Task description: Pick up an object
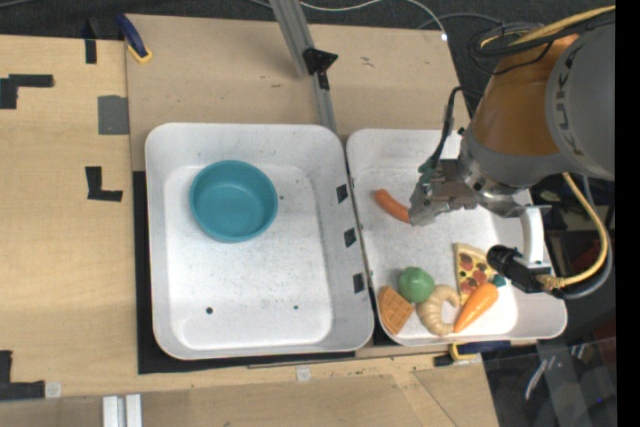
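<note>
The gripper (pixel 424 206) hangs low in the right bin (pixel 395 153), its dark fingers pointing toward the bin's left wall. Its tip sits right at the end of a small orange sausage-like piece (pixel 391 204), which lies slanted on the bin floor. Whether the tip touches that piece cannot be told, and whether the gripper is open or closed cannot be told either (the wrist housing and shadow cover the tip).

Behind the gripper the arm's grey wrist and orange band (pixel 520 105) bulk over the right side of the bin, hiding much of its far floor and right wall.

Along the near edge of the same bin lies a cluster of toy foods: a green round piece (pixel 416 283), a waffle-patterned orange piece (pixel 395 310) touching it on the left, a pale knobbly piece (pixel 438 312) just beside it, a carrot (pixel 477 304) tilted against that, and a pizza slice (pixel 470 265), partly overlapped by a black fitting on the arm.

The left bin (pixel 170 215) holds a teal bowl (pixel 234 200), upright, toward its far left corner.

A grey metal pole (pixel 285 0) crosses the top of the view, its upper end cut off.
</note>
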`<state>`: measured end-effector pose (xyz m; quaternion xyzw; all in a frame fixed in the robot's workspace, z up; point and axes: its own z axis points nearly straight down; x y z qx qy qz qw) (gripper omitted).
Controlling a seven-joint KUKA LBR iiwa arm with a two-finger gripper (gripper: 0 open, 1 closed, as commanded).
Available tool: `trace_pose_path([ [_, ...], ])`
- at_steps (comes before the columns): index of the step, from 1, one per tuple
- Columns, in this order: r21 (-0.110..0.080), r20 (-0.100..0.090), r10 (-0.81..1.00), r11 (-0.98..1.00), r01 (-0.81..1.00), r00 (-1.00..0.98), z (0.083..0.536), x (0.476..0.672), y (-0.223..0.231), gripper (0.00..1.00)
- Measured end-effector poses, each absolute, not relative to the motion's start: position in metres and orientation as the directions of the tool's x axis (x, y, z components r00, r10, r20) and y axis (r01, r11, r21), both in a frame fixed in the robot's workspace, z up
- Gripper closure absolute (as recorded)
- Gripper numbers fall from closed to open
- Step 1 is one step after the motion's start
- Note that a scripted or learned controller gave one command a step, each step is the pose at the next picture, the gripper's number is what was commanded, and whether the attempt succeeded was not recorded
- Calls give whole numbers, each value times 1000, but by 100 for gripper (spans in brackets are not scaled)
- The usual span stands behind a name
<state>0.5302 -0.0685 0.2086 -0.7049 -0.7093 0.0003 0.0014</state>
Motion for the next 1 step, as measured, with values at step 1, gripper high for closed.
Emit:
trace_pose_path([
  [1, -3, 2, 1000, 8, 1000, -8, 204, 530, -9, 100],
])
